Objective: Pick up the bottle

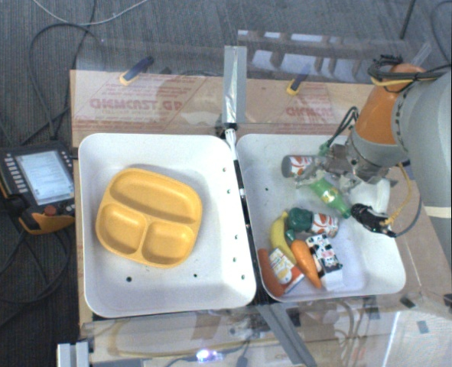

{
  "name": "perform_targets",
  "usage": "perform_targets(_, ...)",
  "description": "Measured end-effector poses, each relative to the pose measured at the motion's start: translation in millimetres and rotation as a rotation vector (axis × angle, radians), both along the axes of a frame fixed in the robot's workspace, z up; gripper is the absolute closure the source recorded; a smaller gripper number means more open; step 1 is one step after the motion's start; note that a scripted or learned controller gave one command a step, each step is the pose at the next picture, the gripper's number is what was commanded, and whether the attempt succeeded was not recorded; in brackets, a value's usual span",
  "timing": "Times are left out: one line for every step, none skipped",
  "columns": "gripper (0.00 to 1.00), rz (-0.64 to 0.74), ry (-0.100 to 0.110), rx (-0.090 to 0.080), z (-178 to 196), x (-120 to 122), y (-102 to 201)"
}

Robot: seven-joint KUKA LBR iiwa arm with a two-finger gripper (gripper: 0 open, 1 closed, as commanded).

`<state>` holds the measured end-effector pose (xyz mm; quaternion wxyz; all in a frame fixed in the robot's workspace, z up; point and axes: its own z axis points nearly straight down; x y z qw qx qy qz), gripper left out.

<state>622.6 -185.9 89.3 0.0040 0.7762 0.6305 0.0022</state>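
Note:
A small green bottle lies on its side in the upper middle of the right bin, slanting from upper left to lower right. My gripper hangs just above and behind the bottle's upper end, at the end of the grey arm with its orange band. The gripper's body hides part of the bottle's neck, and I cannot make out whether anything is between its tips.
A silver and red can lies left of the gripper. Below the bottle are a green object, a red-white can, a banana, a carrot and a carton. A yellow divided tray sits in the left bin.

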Motion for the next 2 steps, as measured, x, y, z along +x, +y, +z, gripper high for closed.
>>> perform_targets(1.0, 0.002, -0.002, -0.001, 10.6, 1.2, 0.9)
perform_targets(1.0, -0.073, 0.01, 0.002, 90.9, 16.8, 54.7)
